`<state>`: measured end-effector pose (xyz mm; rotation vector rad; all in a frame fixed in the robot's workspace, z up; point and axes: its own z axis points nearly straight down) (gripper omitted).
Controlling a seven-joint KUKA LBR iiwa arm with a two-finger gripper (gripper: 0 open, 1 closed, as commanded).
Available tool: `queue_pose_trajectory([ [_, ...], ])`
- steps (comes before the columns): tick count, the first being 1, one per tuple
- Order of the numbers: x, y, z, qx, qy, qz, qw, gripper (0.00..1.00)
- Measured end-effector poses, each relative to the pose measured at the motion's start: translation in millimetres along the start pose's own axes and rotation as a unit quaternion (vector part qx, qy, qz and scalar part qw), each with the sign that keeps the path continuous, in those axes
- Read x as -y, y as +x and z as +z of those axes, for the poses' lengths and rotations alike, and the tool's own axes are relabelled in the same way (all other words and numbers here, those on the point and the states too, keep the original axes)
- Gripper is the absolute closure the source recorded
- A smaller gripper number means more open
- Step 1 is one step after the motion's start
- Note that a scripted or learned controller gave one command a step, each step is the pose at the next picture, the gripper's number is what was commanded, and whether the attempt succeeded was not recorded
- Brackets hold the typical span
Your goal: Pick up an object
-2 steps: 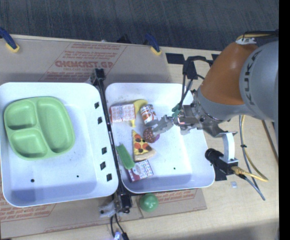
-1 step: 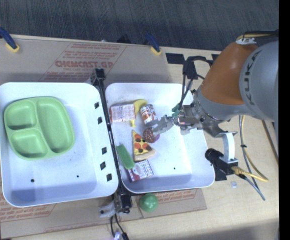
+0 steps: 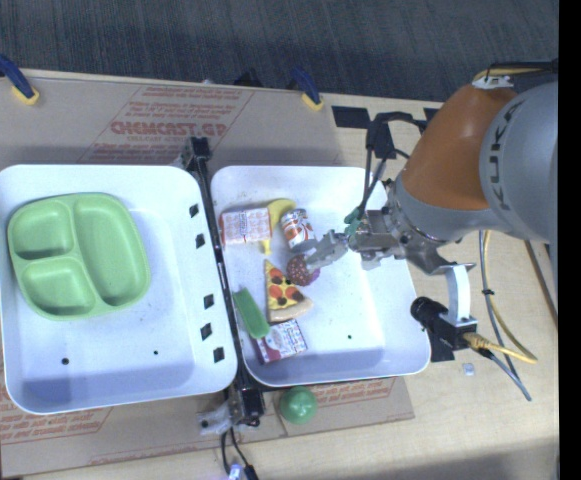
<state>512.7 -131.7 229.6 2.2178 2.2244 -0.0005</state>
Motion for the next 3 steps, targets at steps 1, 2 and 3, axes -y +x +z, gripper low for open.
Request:
queue_pose_trajectory([
  [1,0.0,0.0,0.0,0.0,0.0,0.0,1.0,0.0],
  [2,0.0,0.0,0.0,0.0,0.0,0.0,1.0,0.0],
  [3,0.0,0.0,0.0,0.0,0.0,0.0,1.0,0.0],
])
